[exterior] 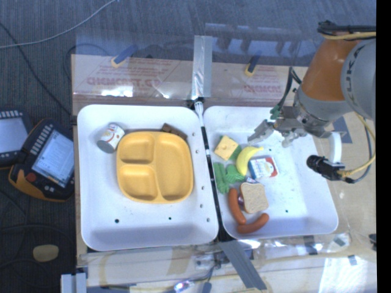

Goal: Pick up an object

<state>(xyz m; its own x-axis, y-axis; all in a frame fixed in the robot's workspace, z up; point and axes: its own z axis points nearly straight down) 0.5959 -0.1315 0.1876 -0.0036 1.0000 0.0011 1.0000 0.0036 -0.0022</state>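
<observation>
Tool: I see my tool (276,130) over the right bin's (311,215) upper part, fingers spread apart, nothing between them.
Nearest things: banana (245,158) just below-left of it, long axis running upper right to lower left; cheese wedge (226,147) beside.
Cluster: carton (264,168), bread slice (254,196), sausage (244,217), green piece (227,176), all crowding the bin's left wall.
Open room: I have bare floor along the bin's right half.
Left bin (98,224): yellow divided plate (154,166), small can (110,137).
Surface: cardboard (134,75) behind the bins.
Room: grey carpet (36,54), handheld controller (47,157) at far left.
</observation>
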